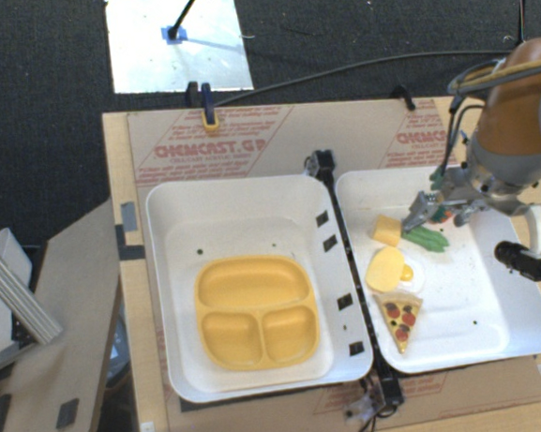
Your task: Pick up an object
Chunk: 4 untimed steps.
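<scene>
In the right bin (pixel 520 325), the pizza slice (pixel 401 318) points its tip toward the camera. Behind it lies a fried egg (pixel 388 270), then a cheese wedge (pixel 388 230). The pincer (pixel 422 217) hovers beside a green bean (pixel 430 238) lying crosswise.

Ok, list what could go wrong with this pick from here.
1. The gripper sits low by the green toy and the yellow wedge, which lie close together; it may nudge one while going for the other.
2. The fried egg and pizza slice look flat, so probably hard to grasp.
</scene>
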Tool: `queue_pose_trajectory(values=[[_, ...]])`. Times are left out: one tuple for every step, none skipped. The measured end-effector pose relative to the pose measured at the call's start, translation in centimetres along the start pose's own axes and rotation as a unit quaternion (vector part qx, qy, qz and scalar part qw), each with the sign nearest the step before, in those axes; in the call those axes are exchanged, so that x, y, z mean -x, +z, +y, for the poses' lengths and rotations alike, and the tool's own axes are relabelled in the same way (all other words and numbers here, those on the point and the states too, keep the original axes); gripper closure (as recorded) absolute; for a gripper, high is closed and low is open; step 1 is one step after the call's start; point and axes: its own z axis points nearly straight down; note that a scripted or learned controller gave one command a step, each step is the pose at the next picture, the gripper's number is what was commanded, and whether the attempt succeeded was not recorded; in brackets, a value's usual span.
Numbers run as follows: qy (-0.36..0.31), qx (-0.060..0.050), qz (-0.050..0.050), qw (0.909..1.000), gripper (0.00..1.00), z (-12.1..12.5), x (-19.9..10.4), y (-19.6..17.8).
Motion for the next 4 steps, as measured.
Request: queue_pose_trajectory(values=[[-0.001,0.005,-0.001,1.0000,0.00,0.2,0.0,-0.5],[0.000,0.003,0.000,1.0000,0.00,0.2,0.9,4.2],[0.000,0.005,0.000,1.0000,0.00,1.3,1.1,9.4],[0.000,0.011,-0.002,0.9999,0.00,1.9,1.2,10.2]])
